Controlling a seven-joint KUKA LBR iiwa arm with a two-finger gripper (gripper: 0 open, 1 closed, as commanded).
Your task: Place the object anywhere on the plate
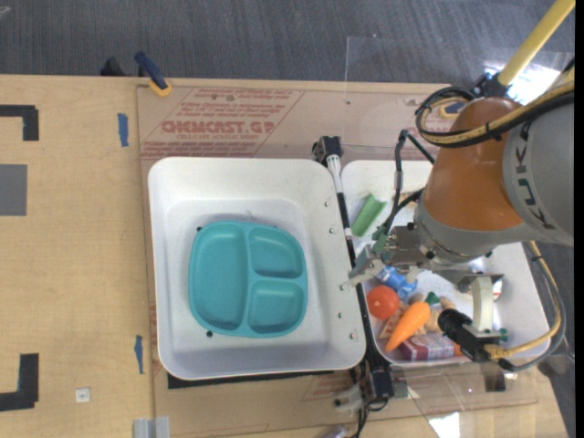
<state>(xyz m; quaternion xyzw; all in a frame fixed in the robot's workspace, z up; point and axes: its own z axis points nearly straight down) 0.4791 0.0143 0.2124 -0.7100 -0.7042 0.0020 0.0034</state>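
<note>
A teal plate [246, 279] with three compartments lies in the left white bin [173, 208]. My gripper [391, 261] hangs low over the left part of the right bin [540, 292], under the orange wrist band. Just below it lie a blue item [401, 283], a red tomato-like ball [383, 301] and an orange carrot [408, 323]. A green piece [369, 214] rests at the bin's upper left, beside the gripper. A small dark red and purple thing [429, 346] sits at the bin's front edge. The arm hides much of this bin.
The two bins touch along a hinged middle wall [347, 245]. Both stand on a cardboard sheet [228, 117] on the wooden bench. A blue and yellow clamp [151, 73] sits at the bench's far edge.
</note>
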